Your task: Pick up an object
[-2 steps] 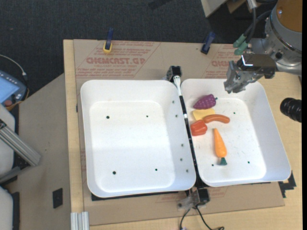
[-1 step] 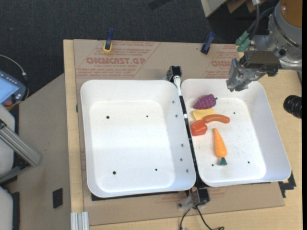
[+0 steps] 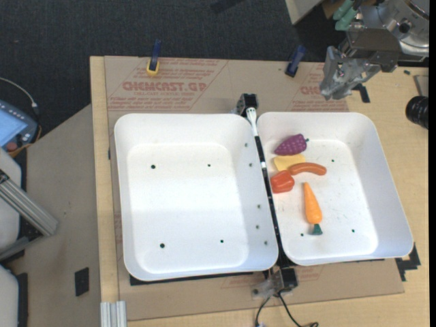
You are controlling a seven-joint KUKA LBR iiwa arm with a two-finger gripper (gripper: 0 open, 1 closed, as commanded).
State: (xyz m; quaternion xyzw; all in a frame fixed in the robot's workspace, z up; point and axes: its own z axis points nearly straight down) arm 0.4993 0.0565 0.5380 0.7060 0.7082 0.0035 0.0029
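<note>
- White right bin (image 3: 381,182) holds all the toy food: purple grapes (image 3: 291,144), a yellow piece (image 3: 285,161), a sausage (image 3: 307,169) and a red pepper (image 3: 282,181), bunched by its left wall.
- Orange carrot (image 3: 312,206) lies just below them, nearer the desk's (image 3: 102,182) front edge.
- The hand (image 3: 335,80) hangs over the desk's back edge, above the bin's far rim. Can't tell its grip state.

Far on the brown board (image 3: 204,80) under my bins, faint red print — "CHEMCAST GP" — the rest I can't read.
</note>
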